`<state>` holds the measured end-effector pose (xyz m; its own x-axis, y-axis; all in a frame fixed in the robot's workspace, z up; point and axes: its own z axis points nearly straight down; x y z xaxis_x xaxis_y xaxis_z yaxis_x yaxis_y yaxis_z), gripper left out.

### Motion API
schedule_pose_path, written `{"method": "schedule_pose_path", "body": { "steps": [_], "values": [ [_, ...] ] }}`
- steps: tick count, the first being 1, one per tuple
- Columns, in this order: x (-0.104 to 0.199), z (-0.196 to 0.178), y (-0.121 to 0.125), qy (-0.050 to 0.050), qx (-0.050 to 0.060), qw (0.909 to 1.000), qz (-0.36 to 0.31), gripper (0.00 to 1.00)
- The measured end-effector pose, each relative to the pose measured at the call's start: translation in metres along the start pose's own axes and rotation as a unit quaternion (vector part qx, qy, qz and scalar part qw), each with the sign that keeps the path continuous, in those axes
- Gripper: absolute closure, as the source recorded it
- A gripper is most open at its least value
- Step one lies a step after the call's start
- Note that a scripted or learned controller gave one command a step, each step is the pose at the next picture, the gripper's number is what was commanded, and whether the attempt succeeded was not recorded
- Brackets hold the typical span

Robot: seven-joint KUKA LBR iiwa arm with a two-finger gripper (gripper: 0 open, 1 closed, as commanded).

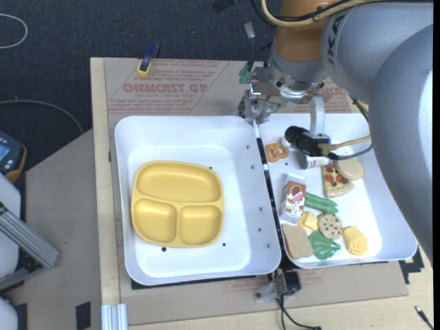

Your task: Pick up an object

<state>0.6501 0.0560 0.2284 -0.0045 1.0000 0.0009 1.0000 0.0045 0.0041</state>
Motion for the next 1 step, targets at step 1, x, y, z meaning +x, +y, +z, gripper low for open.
{"method": "schedule_pose_path", "body": {
  "steps": [1],
  "values": [
    [-0.0016,0.0016,0.0110,-0.001,0.000,1.0000,0.001,1.00]
  ]
}}
